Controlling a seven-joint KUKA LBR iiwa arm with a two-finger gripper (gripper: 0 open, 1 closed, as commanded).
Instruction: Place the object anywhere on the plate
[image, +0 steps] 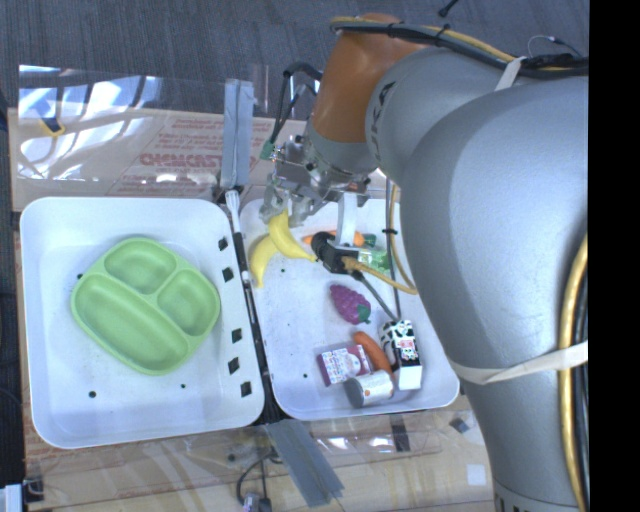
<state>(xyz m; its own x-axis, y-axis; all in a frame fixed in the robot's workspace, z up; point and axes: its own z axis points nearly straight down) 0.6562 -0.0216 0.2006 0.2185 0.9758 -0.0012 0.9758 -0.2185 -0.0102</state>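
Camera view: pincer (290, 205) is hovering over the top-left corner of the right bin (300, 395), right at the upper end of the banana (268, 248). Can't tell if the pincer is released or clenched, as the wrist is blocking the tips. Not calling it a hold.

Key relation: banana is lying just below and slightly left of the pincer, upper end touching or nearly touching it. Its long axis is curving from upper right down to lower left, close along the bins' shared edge. Single arm, so no nearer/farther choice.

Plate (146, 303), green w/ 3 compartments, is sitting in the left bin (40, 400), well apart from the banana, to the left across the divider. My read: the move needs a lift, then travel left over the bin walls.

Counts:
- 1 banana
- 1 plate
- 2 bins
- 1 purple grape bunch (349, 302)
- 1 cow-print carton (402, 346)
- 1 maroon packet (338, 365)
- 1 can (372, 387)
- 1 orange sausage-like item (371, 350)
- 1 carrot-ish piece (356, 239) by the wrist, partly hidden

Tabletop (150, 470) is showing below the bins.
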